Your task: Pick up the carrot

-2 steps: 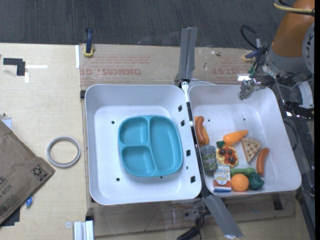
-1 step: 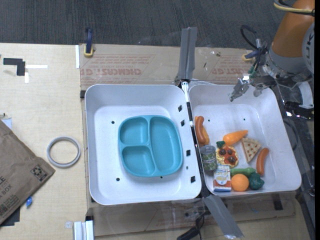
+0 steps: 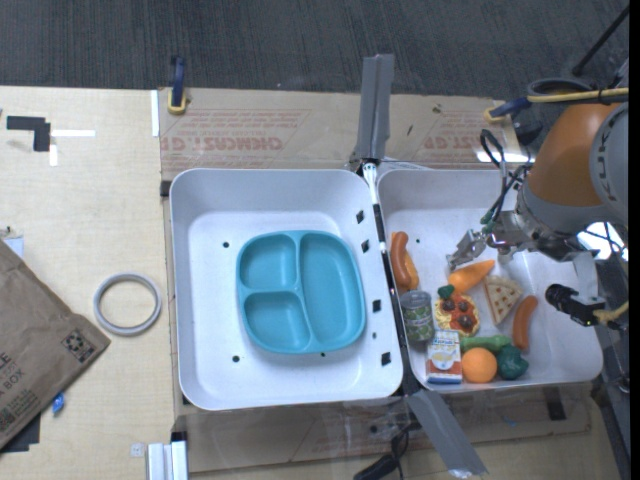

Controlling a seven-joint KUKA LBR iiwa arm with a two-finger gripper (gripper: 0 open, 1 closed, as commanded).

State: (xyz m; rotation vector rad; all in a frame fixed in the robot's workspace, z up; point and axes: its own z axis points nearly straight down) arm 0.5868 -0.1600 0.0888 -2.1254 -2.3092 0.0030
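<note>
Nearest, front of the right bin: a juice carton, an orange and a green vegetable sit in a tight row, well clear of the grasp.
Middle row: a pizza slice lies just in front of the carrot, nearly touching it; a toast triangle is just to its right and a jar to its left.
Carrot: it lies flat on the bin floor in the middle of the right bin, behind the pizza slice and right of the sausage.
Carrot axis: the long axis runs on a slant, from near-left to far-right in the camera view. A small green tuft seems to mark the near-left end, so the tip likely points far-right, towards the gripper.
Gripper: it hangs just behind and over the carrot's far-right end; I cannot tell whether it is spread or closed, and nothing is seen held in it.
Step in hand: judged as the final descent onto the carrot.
Doing it well: centre over the carrot's thicker middle and not its tip, turn the wrist so the closing line crosses the slanted axis, and come straight down to avoid nudging the toast or pizza.
Farther left: a blue plate rests in the left bin, out of play.
</note>
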